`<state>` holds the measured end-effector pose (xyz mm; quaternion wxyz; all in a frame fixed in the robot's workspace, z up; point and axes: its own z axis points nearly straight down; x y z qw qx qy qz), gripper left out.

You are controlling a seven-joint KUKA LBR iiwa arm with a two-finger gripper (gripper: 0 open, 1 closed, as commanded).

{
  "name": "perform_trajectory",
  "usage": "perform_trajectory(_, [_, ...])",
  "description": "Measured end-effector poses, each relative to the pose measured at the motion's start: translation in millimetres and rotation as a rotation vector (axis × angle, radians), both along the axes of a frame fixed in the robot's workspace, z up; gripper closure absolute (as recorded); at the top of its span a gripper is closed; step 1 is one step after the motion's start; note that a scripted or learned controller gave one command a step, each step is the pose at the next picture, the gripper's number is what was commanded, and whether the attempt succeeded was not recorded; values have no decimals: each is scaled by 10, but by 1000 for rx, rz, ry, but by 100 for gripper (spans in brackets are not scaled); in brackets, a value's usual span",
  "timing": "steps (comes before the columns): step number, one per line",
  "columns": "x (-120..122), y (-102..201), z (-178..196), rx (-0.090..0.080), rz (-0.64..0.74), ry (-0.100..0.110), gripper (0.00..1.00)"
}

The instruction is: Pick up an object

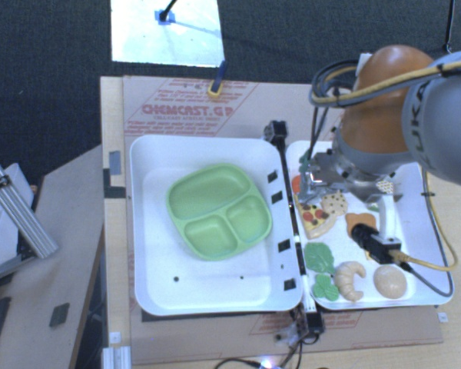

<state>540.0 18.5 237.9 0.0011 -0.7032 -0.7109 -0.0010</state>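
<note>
The right bin [429,241] holds several toy foods. A pizza slice [316,218] lies by its left wall, with a speckled cookie [335,203] touching it. An orange piece [360,221] sits mid-bin. Toward the front are two green leafy pieces [320,257], a tan croissant [350,278] and a beige egg-shaped roll [390,281]. My gripper [313,184] hangs low over the bin's back left part, just above the pizza and cookie. A small red-orange piece [296,184] lies right beside it. Nothing shows as held.
The left bin [150,283] carries a green divided plate [219,210]. A black-clipped divider [286,206] separates the bins. The arm's orange band and grey body cover the right bin's back part. A cardboard sheet [188,106] lies behind the bins.
</note>
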Motion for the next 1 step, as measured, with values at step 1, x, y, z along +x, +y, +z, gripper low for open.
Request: perform_trajectory(1, [-88, 428, -184, -1, -2, 1, 100])
